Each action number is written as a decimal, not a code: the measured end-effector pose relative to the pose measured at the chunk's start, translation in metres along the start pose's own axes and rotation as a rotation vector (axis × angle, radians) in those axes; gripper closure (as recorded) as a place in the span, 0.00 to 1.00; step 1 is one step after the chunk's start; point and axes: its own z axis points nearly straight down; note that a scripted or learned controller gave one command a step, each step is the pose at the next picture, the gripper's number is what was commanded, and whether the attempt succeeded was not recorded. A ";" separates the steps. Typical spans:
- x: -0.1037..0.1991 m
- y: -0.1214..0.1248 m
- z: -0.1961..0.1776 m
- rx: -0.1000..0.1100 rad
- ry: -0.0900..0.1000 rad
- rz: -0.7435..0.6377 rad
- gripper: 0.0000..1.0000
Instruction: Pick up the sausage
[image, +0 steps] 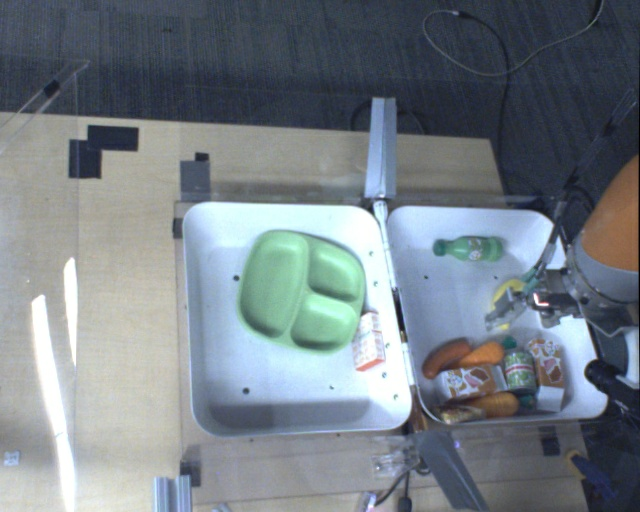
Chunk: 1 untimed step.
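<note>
Spanning the bench side by side, the left bin (200, 330) and right bin (455, 225) meet at a central divider. The arm (615, 235), grey with its orange band, reaches in from the right over the right bin's far-right side. A green divided tray (300, 290) lies in the left bin, with a small red-and-white packet (369, 343) just beside its lower right corner. The gripper (515, 303) hangs above the right bin's middle; whether its jaws are parted or holding anything cannot be told. The sausage (445, 356) lies below it, among a cluster of food items (505, 378). A small green bottle (468, 248) lies apart near the top.
</note>
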 end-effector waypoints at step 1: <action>0.080 -0.011 0.017 -0.002 0.000 -0.003 0.00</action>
